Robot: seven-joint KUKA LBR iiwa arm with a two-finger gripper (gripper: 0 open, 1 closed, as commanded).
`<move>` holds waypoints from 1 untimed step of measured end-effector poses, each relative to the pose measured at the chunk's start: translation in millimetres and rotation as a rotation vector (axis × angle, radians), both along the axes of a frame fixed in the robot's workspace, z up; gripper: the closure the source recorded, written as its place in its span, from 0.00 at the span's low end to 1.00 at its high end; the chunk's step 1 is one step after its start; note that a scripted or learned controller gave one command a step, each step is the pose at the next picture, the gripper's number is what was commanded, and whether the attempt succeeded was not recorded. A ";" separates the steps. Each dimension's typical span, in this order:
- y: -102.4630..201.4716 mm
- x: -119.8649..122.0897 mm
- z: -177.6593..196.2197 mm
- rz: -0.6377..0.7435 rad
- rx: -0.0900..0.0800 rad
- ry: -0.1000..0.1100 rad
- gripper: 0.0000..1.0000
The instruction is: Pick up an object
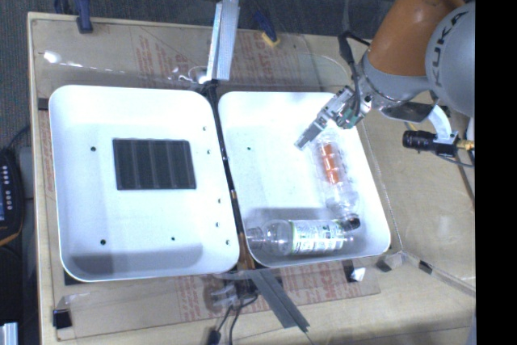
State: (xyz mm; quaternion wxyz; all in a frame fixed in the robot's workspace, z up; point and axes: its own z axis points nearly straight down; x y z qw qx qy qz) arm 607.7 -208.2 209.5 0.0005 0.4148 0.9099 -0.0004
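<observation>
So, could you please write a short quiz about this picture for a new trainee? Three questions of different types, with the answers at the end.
1. True or false: both plastic bottles lie in the right bin.
2. Multiple choice: the dark ribbed rectangle lies in
A. the left bin
B. the right bin
C. the bare bench
3. Short answer: where is the gripper relative to the bottle with the orange label?

Key
1. True. The orange-label bottle lies along the right side, and the clear bottle with the pale label lies along the near wall.
2. A.
3. Above the right bin, close to that bottle's far end; nothing shows between its fingers.
</observation>
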 end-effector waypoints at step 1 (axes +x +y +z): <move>0.5 0.9 10.5 0.002 -0.001 -0.001 1.00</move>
